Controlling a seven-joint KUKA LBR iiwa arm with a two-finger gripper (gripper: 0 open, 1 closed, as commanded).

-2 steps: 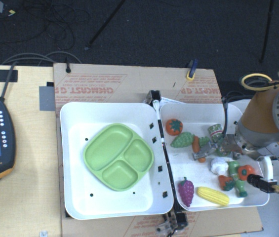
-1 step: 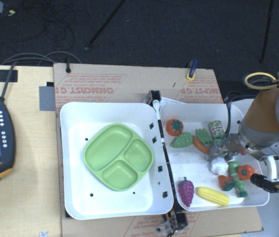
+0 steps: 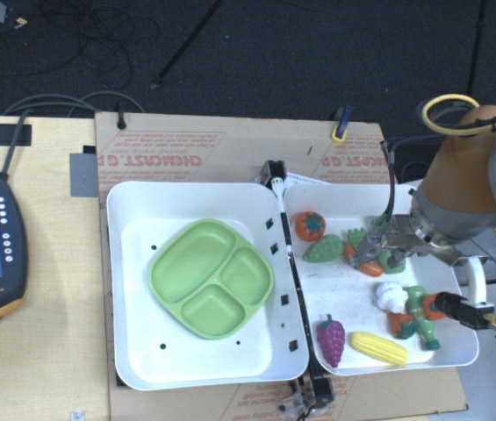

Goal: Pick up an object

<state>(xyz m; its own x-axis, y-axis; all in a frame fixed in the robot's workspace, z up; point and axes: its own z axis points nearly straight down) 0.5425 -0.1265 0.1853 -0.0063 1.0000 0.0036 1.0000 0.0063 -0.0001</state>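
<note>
Several toy foods lie in the right bin. The gripper hangs low at the top of this bin, over an orange carrot that lies just beside a green leafy toy. It is too dark and small there to tell how the fingers stand. A tomato sits close by on the left. Lower down are a purple grape bunch, a yellow corn cob and a white toy.

To do this step well, the arm should likely drop straight down on one toy, so its neighbours do not get pushed. The left bin holds a green plate.

The cardboard under the bins has red print, seen upside down and too faint to read surely.
</note>
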